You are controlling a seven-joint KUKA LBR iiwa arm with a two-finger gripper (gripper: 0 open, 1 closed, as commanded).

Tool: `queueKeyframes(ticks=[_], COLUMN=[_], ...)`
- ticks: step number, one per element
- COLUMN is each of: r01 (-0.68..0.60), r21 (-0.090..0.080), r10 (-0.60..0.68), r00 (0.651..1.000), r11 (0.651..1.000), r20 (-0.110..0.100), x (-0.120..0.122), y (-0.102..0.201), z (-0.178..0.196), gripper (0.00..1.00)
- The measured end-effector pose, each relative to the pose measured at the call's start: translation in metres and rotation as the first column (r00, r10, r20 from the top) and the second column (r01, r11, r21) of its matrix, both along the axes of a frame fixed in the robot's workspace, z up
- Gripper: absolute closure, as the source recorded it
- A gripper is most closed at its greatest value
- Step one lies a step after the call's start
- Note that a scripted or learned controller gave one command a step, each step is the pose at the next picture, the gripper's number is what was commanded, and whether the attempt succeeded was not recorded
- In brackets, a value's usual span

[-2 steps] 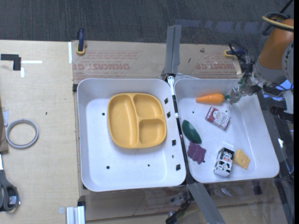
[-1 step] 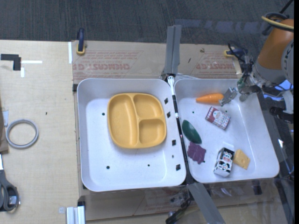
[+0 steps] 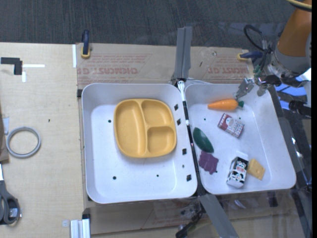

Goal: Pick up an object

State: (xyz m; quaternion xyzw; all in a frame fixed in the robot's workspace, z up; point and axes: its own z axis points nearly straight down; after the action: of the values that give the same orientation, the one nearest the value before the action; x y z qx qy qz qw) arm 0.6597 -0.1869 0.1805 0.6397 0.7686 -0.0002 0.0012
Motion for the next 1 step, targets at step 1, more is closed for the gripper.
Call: queueKeyframes(ticks=[1], r01=[0.332], r21=[0.001], r10=[-0.332], r00=[0.943], r11=[0.943], r20=[-0.003], x=[-0.0146], y=[-0.0008], z=[-0.0887], gripper=[0.0])
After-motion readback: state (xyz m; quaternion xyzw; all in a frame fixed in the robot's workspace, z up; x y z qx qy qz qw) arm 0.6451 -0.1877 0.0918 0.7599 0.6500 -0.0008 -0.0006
